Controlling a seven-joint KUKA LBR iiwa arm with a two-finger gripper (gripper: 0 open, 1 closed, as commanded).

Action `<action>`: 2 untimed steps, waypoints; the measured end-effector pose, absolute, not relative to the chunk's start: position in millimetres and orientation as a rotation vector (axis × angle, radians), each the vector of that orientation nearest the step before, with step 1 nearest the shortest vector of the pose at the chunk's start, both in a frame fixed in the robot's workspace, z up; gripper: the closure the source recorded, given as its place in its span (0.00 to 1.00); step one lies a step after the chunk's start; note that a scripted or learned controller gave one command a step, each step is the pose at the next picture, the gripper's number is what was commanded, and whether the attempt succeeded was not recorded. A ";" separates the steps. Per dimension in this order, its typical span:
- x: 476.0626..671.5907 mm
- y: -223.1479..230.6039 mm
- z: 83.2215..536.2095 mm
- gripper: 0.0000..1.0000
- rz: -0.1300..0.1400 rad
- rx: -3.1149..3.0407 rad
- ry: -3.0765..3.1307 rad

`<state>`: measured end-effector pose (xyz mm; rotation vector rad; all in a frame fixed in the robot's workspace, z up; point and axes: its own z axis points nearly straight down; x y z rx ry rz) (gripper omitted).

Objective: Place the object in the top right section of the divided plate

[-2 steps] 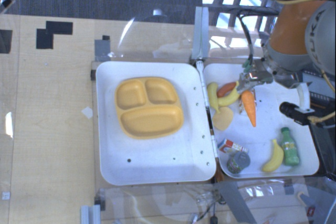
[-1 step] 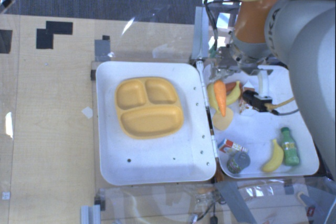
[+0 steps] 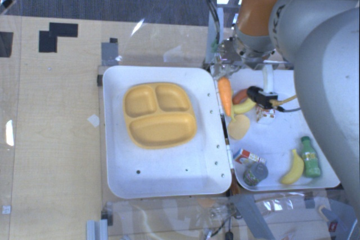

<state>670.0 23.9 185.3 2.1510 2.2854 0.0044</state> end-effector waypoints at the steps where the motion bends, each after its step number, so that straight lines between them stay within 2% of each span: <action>1: 659.7 68.5 214.4 1.00 0.005 1.992 2.424; 2: 669.5 129.3 215.7 1.00 0.005 1.977 2.438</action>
